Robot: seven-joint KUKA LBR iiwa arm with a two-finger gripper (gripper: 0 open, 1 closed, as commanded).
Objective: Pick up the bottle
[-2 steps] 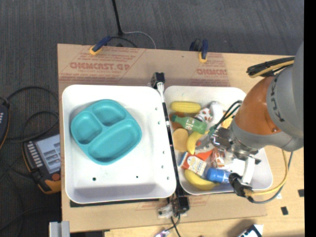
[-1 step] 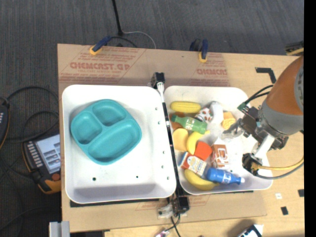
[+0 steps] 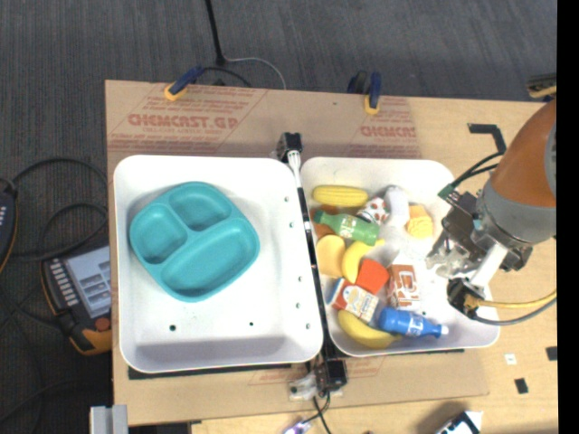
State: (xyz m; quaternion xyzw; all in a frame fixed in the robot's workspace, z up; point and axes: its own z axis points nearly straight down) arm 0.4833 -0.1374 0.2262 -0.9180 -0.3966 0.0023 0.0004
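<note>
Two white bins are seen side by side on the worktop. In the left bin a teal divided plate is laid flat. The right bin is crowded with toy food.

Two bottles are seen there. A blue bottle is laid on its side at the near edge of the right bin, its white cap turned to the right, and it is pressed against a banana. A green bottle is laid on its side nearer the bin's middle, below a corn cob.

The end effector is held over the right rim of the right bin, at the end of the grey and orange arm. The blue bottle is found near it, toward the near left, apart from it; the green bottle is well apart to its left. Nothing is seen between its fingers. Whether they are spread or pressed together cannot be told, as the metal parts are blurred together, perhaps by glare.
</note>
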